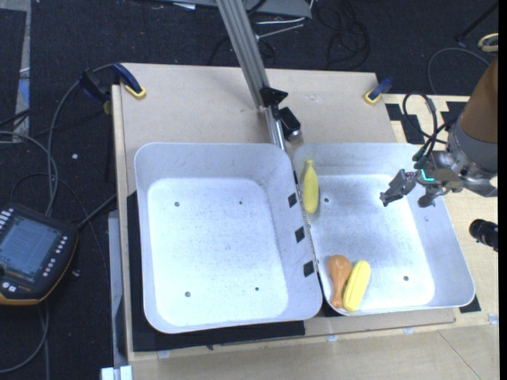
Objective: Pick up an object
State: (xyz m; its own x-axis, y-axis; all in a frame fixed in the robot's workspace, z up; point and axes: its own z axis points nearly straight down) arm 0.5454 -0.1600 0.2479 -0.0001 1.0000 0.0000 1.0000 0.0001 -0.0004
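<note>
A yellow banana-shaped object (310, 187) lies at the left edge of the right bin (396, 236), against the divider. Near the front left corner of that bin, an orange drumstick-shaped object (340, 278) and a yellow corn-like object (356, 284) rest side by side, touching. My gripper (409, 191) hangs above the right bin's back right part, its two dark fingers spread apart with nothing between them. It is well to the right of the banana and behind the other two objects.
The left bin (214, 236) sits beside the right one. A metal pole (249, 54) slants up from between the bins at the back. Yellow clamps (135, 92) hold the board's back corners. A handheld controller (28, 252) lies at the far left.
</note>
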